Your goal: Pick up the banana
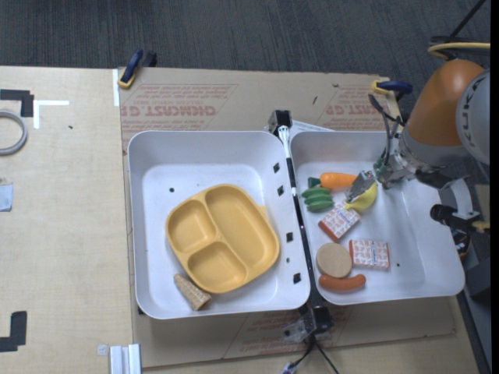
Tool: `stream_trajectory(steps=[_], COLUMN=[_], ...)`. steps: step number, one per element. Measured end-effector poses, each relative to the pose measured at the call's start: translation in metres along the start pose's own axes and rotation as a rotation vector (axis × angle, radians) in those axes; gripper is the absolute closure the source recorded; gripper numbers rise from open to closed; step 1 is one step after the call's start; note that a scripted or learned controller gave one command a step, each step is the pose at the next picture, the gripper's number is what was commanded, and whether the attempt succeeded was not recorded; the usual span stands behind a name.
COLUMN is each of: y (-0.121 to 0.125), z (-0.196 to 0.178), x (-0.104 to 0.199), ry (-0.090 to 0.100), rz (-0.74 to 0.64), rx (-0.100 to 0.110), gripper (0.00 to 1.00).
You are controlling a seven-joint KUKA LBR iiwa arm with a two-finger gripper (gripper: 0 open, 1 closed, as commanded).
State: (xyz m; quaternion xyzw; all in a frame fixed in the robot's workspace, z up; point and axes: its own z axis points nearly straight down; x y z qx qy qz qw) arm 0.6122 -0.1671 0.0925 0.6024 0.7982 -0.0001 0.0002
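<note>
Banana (366,198) lies in the right bin (425,275), beside the carrot (338,181) and a red-and-white packet (339,223). It looks like a light, stiff, smooth toy, best pinched across its middle. The tool (361,187) sits right on it, but whether it grips I cannot tell.

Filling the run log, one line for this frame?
stage: at banana | gripper on banana, right bin | grasp: unclear | nearby: carrot, green pepper

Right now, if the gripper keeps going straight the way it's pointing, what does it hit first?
Most likely the banana: the gripper points down-left with its tips right at it. Past that lies the red-and-white packet, though depth is hard to judge from above.
</note>
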Motion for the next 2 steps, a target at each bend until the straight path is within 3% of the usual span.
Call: stream_trajectory(steps=[1, 2], y=[0.000, 0.066], z=[-0.010, -0.100], x=[-0.001, 0.060], ry=[-0.002, -0.001], rz=[0.002, 0.072], rx=[-0.002, -0.001], gripper=[1.00, 1.00])
